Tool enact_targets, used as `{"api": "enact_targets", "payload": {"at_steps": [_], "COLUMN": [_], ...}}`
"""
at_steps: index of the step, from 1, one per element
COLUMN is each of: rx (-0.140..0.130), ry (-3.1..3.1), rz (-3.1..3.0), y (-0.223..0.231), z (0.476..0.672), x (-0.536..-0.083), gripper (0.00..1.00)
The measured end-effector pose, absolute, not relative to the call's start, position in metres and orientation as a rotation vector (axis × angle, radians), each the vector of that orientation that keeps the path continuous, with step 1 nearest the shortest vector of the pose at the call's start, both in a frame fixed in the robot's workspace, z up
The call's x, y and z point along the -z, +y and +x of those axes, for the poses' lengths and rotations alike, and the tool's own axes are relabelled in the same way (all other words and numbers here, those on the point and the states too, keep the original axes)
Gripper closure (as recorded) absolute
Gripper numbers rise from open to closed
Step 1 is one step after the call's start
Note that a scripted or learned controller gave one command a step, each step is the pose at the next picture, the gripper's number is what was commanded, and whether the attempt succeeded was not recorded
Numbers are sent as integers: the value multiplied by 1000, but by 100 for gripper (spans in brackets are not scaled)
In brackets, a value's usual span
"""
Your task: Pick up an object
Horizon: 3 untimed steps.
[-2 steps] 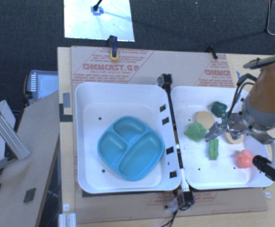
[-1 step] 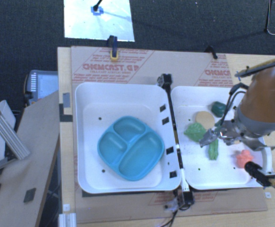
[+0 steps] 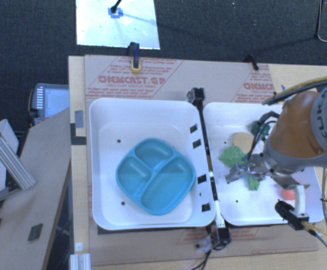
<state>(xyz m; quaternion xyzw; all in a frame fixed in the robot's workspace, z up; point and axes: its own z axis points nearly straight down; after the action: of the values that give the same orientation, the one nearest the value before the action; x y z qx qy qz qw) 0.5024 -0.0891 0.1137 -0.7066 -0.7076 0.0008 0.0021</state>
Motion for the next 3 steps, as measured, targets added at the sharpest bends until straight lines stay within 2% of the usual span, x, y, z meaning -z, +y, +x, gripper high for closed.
{"api": "enact_targets", "payload": {"at_steps": [1,2,3], "rx": [11,14,5], "ry": [-2233,-2236,-2229], "rz": [-2229,-2238,-2220], "y": [-90,-93,-91], "z": [507,509,520], "x": [-88,-101,-149], "gripper": [0,100,100]}}
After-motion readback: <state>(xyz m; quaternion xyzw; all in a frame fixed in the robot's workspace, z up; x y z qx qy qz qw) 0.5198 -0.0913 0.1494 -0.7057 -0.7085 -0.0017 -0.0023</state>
